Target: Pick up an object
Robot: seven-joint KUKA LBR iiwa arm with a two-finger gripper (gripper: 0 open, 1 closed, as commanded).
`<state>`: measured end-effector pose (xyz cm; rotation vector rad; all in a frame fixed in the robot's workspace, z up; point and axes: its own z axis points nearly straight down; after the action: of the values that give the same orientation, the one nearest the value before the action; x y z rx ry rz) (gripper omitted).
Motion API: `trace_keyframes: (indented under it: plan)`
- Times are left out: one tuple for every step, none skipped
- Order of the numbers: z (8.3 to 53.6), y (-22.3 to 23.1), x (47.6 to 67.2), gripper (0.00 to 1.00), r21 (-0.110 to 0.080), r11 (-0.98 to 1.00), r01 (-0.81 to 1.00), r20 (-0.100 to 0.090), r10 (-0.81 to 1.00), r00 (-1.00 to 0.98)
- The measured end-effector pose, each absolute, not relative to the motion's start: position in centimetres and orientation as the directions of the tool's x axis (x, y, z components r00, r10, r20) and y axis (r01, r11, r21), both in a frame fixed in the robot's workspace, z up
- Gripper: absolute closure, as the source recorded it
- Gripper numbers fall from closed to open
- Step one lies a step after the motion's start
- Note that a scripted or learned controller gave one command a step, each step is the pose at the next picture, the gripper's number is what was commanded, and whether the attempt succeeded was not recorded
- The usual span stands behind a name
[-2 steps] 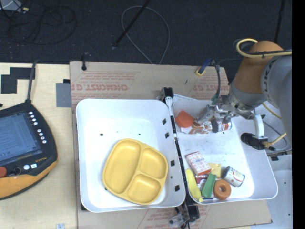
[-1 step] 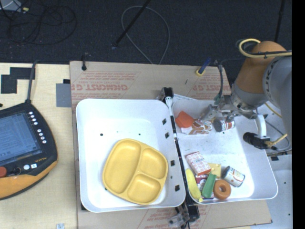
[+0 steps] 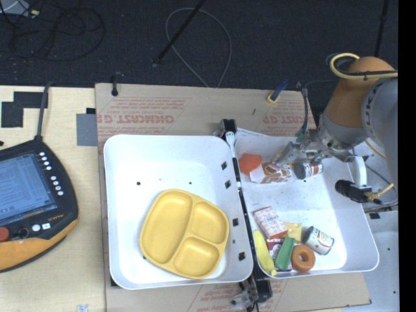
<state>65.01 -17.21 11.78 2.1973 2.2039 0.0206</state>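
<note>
Low over the far end of the right bin (image 3: pixel 354 255), the hand (image 3: pixel 300 163) sits among an orange-and-white carton (image 3: pixel 276 171) and a small can (image 3: pixel 311 169); whether it grips anything I cannot tell. Nearer the front lie a red packet (image 3: pixel 268 222), a banana (image 3: pixel 261 252), a green stick (image 3: pixel 285 251), a doughnut (image 3: pixel 303 259) and a tin (image 3: pixel 319 240). A yellow divided plate (image 3: pixel 184 233) rests in the left bin (image 3: pixel 130 168).

Even, fairly bright overhead light falls on the two shallow white plastic bins (image 3: pixel 123 174), whose floors verge on glare. Shadows are soft and short. The dark carpeted floor (image 3: pixel 130 38) behind stays dim. The picture is slightly soft and grainy throughout.
</note>
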Motion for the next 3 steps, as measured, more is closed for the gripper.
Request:
trace_keyframes:
  plan:
    - [11.6,-17.9,65.1,0.00,0.032,0.003,0.999,-0.013,1.000,-0.003]
    - [12.1,-21.3,65.0,0.00,0.018,0.003,1.000,-0.002,1.000,-0.003]
    - [13.2,-21.4,65.1,1.00,0.020,0.006,1.000,-0.008,1.000,-0.006]
